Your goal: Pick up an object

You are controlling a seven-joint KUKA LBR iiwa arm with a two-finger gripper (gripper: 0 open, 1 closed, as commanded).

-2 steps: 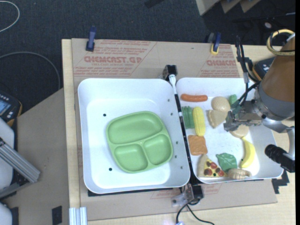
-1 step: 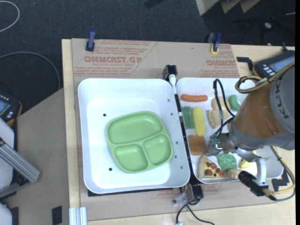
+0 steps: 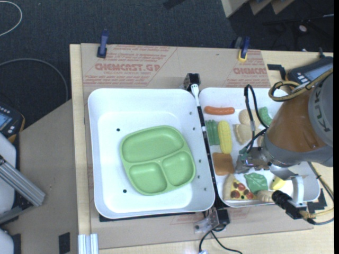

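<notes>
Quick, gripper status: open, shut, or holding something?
Gripper: cannot be told from this view. It is low in the right bin, beside the brown slice; no object visibly held.

Two white bins [image 3: 100,142]; one green divided plate [image 3: 157,158]; one corn cob [image 3: 225,136]; one hot dog [image 3: 219,110]; one pizza slice [image 3: 238,189].

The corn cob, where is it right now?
The corn cob lies in the right bin, near its left wall, between the green vegetable and the arm, just below the hot dog.
</notes>
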